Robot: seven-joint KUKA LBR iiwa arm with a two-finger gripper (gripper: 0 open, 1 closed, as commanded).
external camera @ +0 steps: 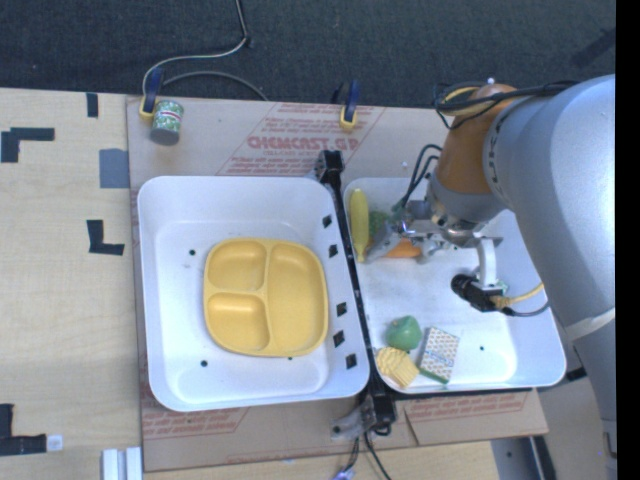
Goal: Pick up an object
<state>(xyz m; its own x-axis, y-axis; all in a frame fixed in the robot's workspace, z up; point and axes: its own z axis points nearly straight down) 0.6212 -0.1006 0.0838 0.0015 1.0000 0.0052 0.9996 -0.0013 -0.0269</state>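
The right bin (500, 368) holds several small items. A yellow and green corn cob (359, 224) lies along its left wall. A small orange piece (403, 251) sits just right of the corn, directly under my gripper (413, 232), which is lowered into the bin's upper left part. At the bin's front lie a green rounded item (404, 332), a yellow ridged piece (397, 367) and a small patterned packet (439, 353). My wrist hides how the gripper meets the orange piece.
A yellow divided plate (266, 296) lies in the left bin (165, 218). The grey arm (560, 198) covers the right bin's right side. A small can (166, 122) and a yellow clamp (348, 118) sit on the cardboard behind the bins.
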